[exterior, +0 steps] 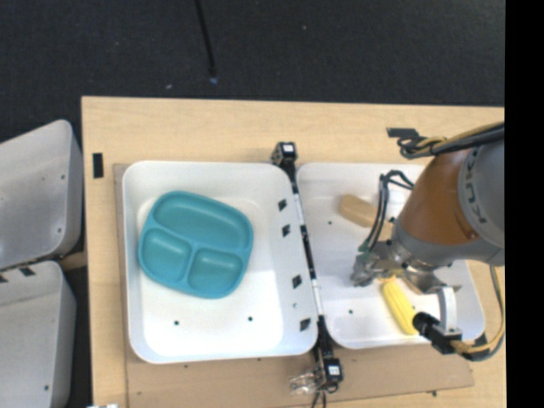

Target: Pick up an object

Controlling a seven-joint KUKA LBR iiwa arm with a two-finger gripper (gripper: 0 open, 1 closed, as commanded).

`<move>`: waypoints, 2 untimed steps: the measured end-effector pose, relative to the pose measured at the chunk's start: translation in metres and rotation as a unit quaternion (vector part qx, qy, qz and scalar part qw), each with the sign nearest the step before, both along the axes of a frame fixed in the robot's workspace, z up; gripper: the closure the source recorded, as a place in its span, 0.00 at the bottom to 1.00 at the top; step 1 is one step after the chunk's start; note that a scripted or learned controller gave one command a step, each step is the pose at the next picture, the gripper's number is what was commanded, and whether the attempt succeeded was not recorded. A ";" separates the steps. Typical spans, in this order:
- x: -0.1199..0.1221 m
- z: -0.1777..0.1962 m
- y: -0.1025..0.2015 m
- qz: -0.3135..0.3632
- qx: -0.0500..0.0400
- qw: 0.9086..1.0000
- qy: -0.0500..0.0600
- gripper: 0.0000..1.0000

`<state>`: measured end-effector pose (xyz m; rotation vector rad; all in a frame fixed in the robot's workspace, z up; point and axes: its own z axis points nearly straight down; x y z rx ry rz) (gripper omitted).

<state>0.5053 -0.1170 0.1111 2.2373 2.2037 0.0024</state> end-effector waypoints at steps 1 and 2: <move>0.006 0.048 -0.009 0.001 -0.001 1.000 -0.002 1.00; 0.008 0.112 -0.010 0.009 -0.001 1.000 -0.002 1.00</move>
